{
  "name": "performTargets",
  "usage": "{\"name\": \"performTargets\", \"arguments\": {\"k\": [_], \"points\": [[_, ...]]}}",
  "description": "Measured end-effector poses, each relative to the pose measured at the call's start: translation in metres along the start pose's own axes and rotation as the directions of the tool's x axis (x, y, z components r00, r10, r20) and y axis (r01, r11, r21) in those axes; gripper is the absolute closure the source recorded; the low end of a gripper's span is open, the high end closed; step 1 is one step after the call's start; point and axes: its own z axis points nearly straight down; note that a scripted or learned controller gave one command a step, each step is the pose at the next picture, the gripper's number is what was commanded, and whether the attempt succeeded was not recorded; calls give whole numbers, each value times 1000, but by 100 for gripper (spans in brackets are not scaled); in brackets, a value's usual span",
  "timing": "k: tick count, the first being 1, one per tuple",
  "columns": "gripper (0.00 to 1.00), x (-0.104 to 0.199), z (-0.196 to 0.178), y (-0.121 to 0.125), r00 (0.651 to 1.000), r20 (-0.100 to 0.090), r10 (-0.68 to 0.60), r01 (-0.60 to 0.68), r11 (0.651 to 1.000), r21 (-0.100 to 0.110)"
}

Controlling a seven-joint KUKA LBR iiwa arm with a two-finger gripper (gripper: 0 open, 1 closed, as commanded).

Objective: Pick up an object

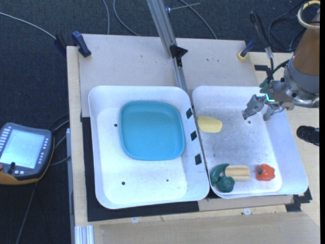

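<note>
In the right bin (238, 141) lie a yellow lemon-shaped piece (209, 124) at the left side, and along the front wall a green vegetable (222, 178), a tan roll (237, 173) and a red pepper (264, 172). My gripper (259, 111) hangs over the bin's back right part, open, with nothing between its fingers. It is well to the right of the yellow piece and far behind the front three.
The left bin (101, 136) holds a teal square plate (152, 130). A metal pole (162, 24) slants down to the gap between the bins. A teach pendant (23, 151) lies off the bench at the left. Clamps (81, 43) sit at the board's back corners.
</note>
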Motion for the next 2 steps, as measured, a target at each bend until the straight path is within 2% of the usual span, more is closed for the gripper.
{"name": "performTargets", "arguments": {"k": [1,2], "points": [[0,0,0,0,1000,0,0,0,1000,0],[0,5,43,0,1000,-1,-1,1,1000,4]]}}
